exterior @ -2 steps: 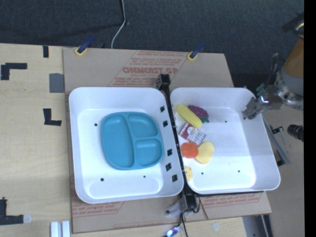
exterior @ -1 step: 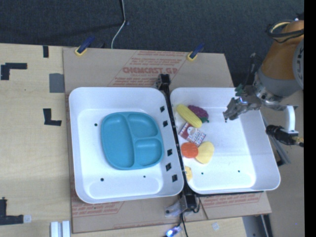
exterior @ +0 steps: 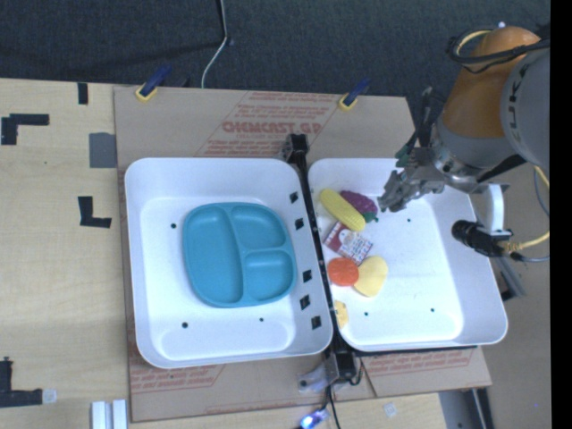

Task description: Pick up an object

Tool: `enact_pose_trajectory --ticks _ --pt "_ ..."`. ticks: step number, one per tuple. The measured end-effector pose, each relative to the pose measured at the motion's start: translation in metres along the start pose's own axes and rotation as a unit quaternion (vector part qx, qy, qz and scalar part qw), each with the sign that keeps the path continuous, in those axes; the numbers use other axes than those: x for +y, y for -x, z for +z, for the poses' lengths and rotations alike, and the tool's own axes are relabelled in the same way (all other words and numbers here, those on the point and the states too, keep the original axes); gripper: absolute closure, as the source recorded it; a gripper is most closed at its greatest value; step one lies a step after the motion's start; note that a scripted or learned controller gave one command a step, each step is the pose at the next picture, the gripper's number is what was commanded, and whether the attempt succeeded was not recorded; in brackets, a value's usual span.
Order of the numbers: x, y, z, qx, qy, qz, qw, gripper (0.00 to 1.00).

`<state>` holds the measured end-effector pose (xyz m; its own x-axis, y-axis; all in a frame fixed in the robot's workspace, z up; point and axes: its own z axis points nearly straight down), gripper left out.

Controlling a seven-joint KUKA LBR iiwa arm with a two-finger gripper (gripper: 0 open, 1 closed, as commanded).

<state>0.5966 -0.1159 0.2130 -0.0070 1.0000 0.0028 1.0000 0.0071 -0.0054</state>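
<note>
A: Where is the two-finger gripper (exterior: 391, 202) on the grey arm with the orange band (exterior: 487, 105)?

B: Right of centre, in the upper part of the right-hand shallow white bin (exterior: 447, 315). Its dark tip points down and left, close to the pile of objects.

A: How wide is it open, and does it have hold of anything?

B: I cannot tell; the tip is dark and small here. Nothing is visibly between its parts. It sits just beside the dark purple item (exterior: 361, 202), and whether they touch is unclear.

A: What lies in the pile?

B: A long yellow banana-shaped toy (exterior: 340, 208) against the purple item, a red-and-white printed packet (exterior: 349, 242) below it, then a round orange ball (exterior: 342, 271) touching a pale yellow lumpy piece (exterior: 371, 275). A small yellow bit (exterior: 340, 312) lies at the bin's lower left wall.

A: Edges and open room?

B: The pile hugs the left wall, by the black divider. The bin's floor to the right and below is bare white. The left-hand white bin (exterior: 152, 329) bears a blue plastic compartment tray (exterior: 237, 253).
</note>
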Motion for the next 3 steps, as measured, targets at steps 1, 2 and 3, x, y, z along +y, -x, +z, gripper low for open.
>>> enact_pose_trajectory --ticks 1,2,3 --pt "0.005 -0.056 -0.007 0.000 -0.001 0.000 1.0000 1.00" --pt "0.006 -0.111 -0.012 -0.001 0.000 0.000 1.0000 1.00" --pt "0.021 -0.173 -0.008 -0.001 -0.001 -0.001 1.0000 1.00"
